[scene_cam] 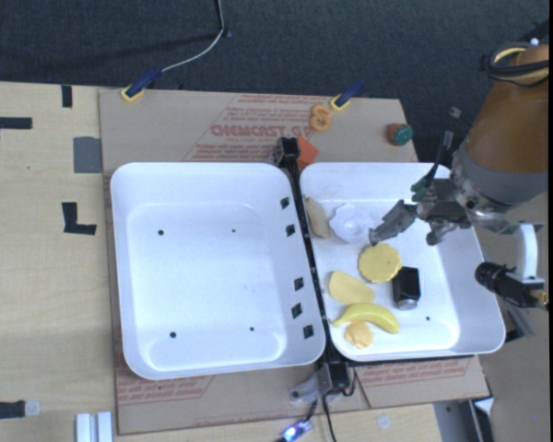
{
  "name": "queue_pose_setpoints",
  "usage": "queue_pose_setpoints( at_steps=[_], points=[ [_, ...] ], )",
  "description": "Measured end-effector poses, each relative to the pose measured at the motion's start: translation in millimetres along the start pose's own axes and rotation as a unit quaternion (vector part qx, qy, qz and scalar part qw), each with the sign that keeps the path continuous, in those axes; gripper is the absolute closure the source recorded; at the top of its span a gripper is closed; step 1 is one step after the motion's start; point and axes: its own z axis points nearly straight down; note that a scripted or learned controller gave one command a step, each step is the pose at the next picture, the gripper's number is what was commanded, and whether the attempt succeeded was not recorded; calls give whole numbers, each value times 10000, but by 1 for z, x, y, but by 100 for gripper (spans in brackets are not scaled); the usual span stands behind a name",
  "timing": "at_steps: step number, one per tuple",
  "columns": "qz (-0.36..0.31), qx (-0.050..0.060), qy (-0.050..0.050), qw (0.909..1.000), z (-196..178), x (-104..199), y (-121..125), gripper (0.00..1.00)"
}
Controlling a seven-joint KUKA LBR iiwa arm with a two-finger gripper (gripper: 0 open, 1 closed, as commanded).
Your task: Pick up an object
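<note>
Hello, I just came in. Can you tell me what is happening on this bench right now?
A grey and orange robot arm reaches in from the right over the right bin. Its gripper hangs open above the objects, holding nothing yet. Just below it lies a round yellow piece, with a small black object beside it. Nearer the front lie a banana and other yellow pieces. A clear crumpled object sits near the divider. The left bin is not involved.

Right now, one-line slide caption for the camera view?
KUKA gripper open above the right bin, over yellow disc, banana and black block.
</note>
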Motion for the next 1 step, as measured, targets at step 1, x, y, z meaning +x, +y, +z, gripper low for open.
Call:
queue_pose_setpoints(
  at_steps=[1],
  points=[
    [24, 53, 5, 10000, 119, -40, 7, 0]
  ],
)
